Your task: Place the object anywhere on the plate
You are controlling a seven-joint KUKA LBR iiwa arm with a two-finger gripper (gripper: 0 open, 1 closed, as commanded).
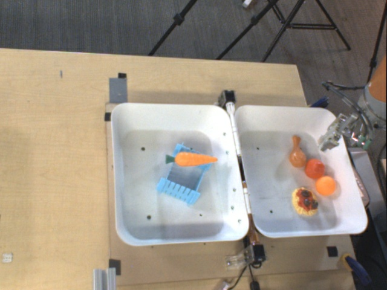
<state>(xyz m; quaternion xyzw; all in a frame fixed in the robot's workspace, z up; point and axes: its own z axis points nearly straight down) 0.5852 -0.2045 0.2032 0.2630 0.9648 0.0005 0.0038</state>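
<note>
On the tan wooden bench we see two shallow white plastic bins side by side. Our grey arm, with its orange band, enters from the right edge above the right bin. The left bin holds a blue ribbed plastic plate, a rack-like tray lying flat near the bin's middle. An orange toy carrot with a green top lies across the plate's far edge, resting on it. Our two-finger gripper hangs over the right bin's far right corner; we cannot tell how its pincer stands. Beside it sit a small orange gourd-shaped toy, a red ball, an orange ball and a yellow tart-like toy, clustered closely together.
</note>
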